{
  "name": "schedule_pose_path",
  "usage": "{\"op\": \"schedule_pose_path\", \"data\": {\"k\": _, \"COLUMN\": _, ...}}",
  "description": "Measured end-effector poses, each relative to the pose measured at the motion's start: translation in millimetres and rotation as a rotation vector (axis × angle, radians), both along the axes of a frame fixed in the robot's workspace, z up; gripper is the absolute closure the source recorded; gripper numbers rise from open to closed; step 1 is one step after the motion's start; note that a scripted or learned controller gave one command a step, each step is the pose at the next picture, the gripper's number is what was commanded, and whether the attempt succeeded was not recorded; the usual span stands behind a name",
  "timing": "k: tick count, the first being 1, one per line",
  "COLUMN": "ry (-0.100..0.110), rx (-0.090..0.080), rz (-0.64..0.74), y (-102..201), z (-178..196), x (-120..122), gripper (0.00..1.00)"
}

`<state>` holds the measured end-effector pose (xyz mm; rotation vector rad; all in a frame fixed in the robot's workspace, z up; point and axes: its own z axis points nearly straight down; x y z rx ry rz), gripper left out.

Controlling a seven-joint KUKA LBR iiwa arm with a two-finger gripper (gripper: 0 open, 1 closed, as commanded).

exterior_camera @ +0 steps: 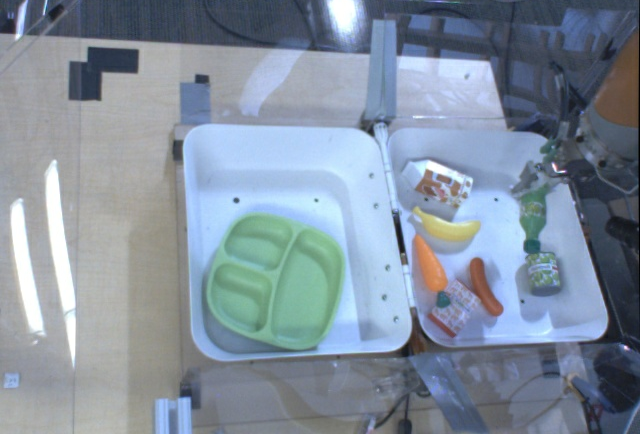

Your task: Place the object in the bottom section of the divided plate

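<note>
right now the end effector (545, 172) is hovering at the upper right edge of the right bin (590, 327), with the arm (615, 102) reaching in from the right. whether its fingers are spread or closed is too blurred to tell, and nothing is showing between them.

the green bottle (533, 217) is lying just below the end effector, nearly touching it, its long axis running almost straight up and down the view with the cap pointing toward the near rim. that is looking like the likeliest object for the task, though this is a judgement. a small jar (542, 274) is sitting just below the bottle's cap.

the divided plate (277, 279) is lying well apart to the left, in the left bin (270, 162), so the carry is going leftward across the rim between the two bins on the table (90, 222).
</note>
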<state>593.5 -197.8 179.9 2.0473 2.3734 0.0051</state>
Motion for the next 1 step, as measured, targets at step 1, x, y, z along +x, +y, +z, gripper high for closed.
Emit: {"op": "schedule_pose_path", "data": {"k": 1, "ry": 0.0, "rx": 0.002, "rz": 0.02, "y": 93.4, "z": 27.2, "x": 32.2, "gripper": 1.0}}
